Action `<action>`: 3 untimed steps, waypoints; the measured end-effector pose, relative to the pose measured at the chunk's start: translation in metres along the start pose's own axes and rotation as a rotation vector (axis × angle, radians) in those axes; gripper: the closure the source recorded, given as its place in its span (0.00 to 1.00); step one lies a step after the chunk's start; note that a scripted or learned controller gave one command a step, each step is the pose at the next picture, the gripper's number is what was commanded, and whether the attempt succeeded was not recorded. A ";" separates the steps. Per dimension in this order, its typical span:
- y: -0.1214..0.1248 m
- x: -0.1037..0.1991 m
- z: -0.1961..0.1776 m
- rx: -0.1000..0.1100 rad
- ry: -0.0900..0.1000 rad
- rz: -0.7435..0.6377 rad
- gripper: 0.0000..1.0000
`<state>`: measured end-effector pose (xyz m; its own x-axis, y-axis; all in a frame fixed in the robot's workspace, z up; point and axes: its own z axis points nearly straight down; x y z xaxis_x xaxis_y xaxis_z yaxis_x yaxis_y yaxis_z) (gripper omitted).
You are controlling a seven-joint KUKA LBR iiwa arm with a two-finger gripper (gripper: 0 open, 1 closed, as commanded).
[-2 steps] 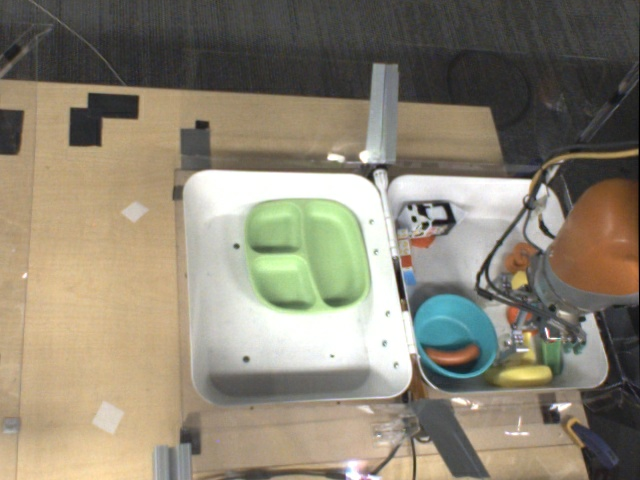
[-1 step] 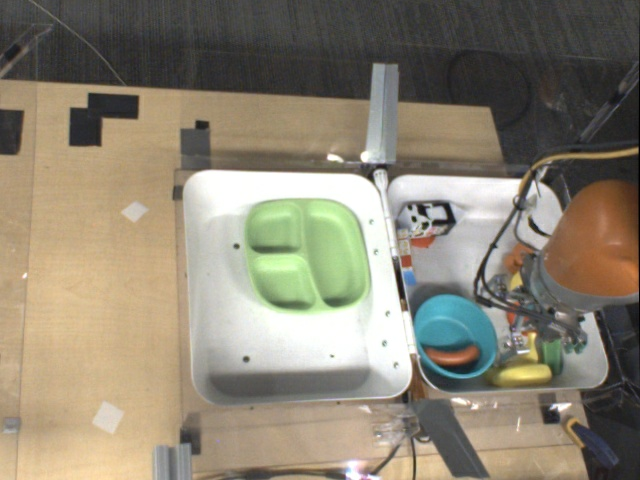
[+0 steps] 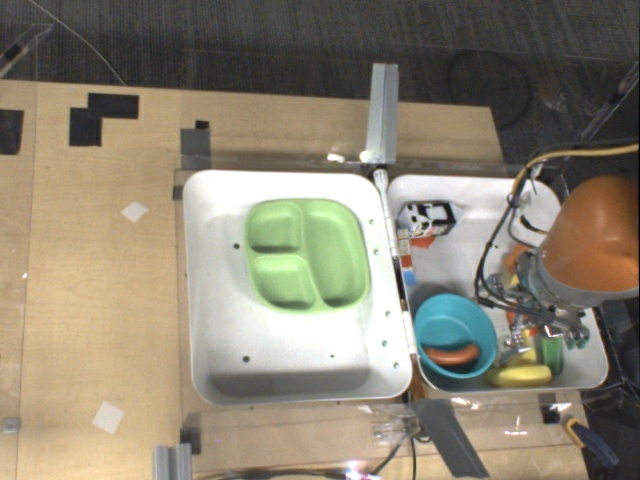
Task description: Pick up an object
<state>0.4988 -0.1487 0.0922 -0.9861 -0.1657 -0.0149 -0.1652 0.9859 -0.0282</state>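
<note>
Desk (image 3: 90,298): pale wood, black patches toward its far left corner, two white bins side by side

Left bin (image 3: 215,368): holds a green tray (image 3: 305,253) with three compartments, lying flat in the middle. No writing can be read on it

Right bin (image 3: 470,193): all places below are given from the bowl
- Bowl (image 3: 452,328): teal, upright, at the bin's near left, close to the wall shared with the left bin. An orange-red item (image 3: 452,353) lies inside it against the near wall
- Card (image 3: 425,218): small black-and-white printed piece with a red patch, well beyond the bowl at the bin's far left. Its print is too small to read
- Yellow item (image 3: 522,374): banana-like, just right of the bowl at the bin's near edge
- Green piece (image 3: 552,350): small, right of the bowl, just above the yellow item, touching or nearly so

Arm (image 3: 595,238): the orange band fills the view right of the bowl, over the right bin's right half. Black and yellow cables loop off its left side. The wrist points down into the bin

Tool (image 3: 522,343): low, right of the bowl, just above the yellow item. Metal parts show, but whether it is wide, narrow or holding anything cannot be told
</note>
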 end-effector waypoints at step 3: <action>0.002 -0.007 0.000 0.005 0.002 -0.033 0.00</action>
<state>0.5052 -0.1461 0.0925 -0.9801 -0.1982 -0.0123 -0.1977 0.9797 -0.0339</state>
